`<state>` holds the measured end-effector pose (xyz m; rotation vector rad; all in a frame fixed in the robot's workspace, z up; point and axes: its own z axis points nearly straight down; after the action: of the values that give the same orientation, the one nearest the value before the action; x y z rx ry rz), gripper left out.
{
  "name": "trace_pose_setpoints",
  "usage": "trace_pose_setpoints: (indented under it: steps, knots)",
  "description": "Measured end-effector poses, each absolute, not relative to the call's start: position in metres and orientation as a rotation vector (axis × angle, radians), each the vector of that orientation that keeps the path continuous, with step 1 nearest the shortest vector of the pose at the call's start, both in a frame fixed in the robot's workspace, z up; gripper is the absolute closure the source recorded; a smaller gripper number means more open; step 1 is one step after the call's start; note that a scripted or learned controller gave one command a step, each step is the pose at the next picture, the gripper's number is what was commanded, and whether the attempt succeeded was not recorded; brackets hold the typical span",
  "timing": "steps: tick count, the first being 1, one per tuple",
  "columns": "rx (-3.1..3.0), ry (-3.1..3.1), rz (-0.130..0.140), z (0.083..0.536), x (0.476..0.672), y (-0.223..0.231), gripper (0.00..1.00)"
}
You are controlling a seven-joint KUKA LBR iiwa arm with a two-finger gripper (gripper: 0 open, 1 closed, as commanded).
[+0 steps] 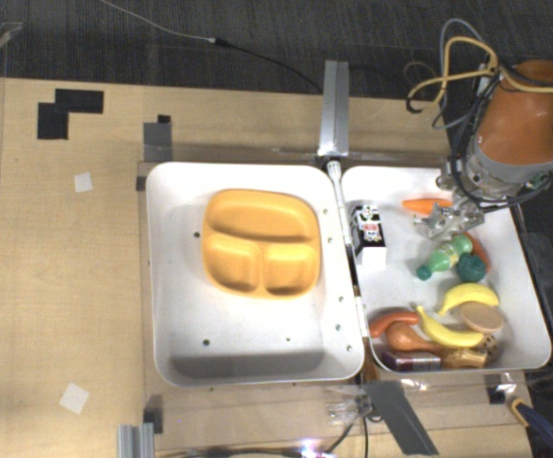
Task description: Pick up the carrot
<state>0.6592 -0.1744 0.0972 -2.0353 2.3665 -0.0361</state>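
Carrot (421, 204) lies crosswise just left of the gripper (451, 219), nearly touching; can't tell the jaw state.

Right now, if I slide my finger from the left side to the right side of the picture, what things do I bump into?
Left white bin → yellow divided plate → metal divider bar → small black box → carrot → gripper → arm's orange band.

The carrot (419, 204) — its right end hidden behind the gripper (451, 219).
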Motion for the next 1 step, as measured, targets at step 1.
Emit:
trace_pose_setpoints:
  steps: [1]
  knots:
    - [-2.510, 1.878, -0.010, 0.1164, 0.6419, -0.1776, 1.00]
